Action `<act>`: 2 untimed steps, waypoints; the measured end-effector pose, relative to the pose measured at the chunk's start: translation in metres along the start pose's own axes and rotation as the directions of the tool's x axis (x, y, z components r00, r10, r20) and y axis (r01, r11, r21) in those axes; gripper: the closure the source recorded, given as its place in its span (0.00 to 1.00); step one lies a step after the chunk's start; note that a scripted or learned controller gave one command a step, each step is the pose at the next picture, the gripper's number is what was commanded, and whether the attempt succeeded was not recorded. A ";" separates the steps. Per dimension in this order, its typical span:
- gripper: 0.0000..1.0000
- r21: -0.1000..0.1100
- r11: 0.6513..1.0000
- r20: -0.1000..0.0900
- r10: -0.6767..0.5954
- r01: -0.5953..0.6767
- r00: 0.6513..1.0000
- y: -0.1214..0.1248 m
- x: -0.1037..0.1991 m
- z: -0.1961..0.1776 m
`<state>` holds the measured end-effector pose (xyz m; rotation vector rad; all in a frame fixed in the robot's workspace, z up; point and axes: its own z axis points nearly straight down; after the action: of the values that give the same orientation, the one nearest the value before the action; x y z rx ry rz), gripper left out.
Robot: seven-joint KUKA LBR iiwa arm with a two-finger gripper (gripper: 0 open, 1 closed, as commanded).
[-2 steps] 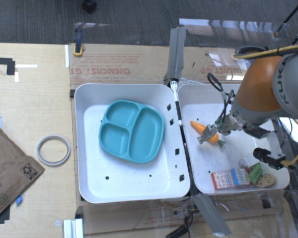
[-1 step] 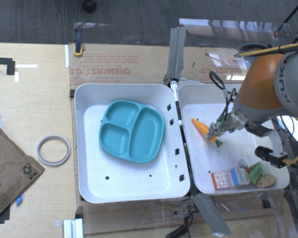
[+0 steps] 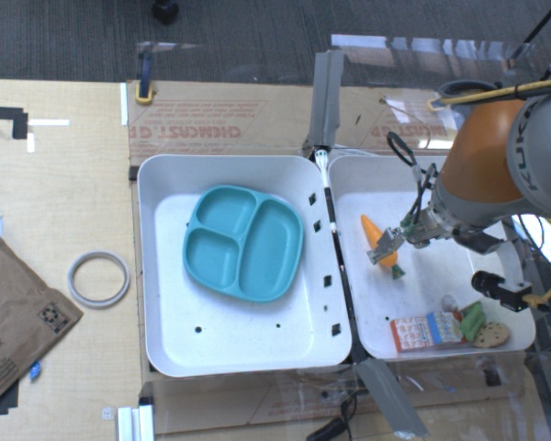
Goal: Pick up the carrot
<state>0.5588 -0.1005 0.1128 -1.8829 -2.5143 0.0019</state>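
end effector [image 3: 387, 246] clamped on carrot [image 3: 375, 231]; over right bin [image 3: 367, 338]

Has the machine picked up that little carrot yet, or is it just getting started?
Done: the arm has reached into the right bin, and its tool sits right over the carrot. In hand: closing in on it; whether it grips the carrot cannot be told. Left: the carrot seems to lie on the bin floor, so the lift is not yet done.

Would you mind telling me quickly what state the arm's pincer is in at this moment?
Pincer: down on the carrot in the right bin; whether it is open or shut cannot be told.
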 end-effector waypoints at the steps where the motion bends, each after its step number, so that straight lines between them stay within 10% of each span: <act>1: 0.00 0.000 0.992 0.000 0.130 -0.130 0.992 0.019 -0.020 0.022; 2: 1.00 0.000 0.991 0.000 0.133 -0.133 0.991 0.019 -0.021 0.013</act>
<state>0.5831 -0.1156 0.1000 -2.0467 -2.3830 0.0019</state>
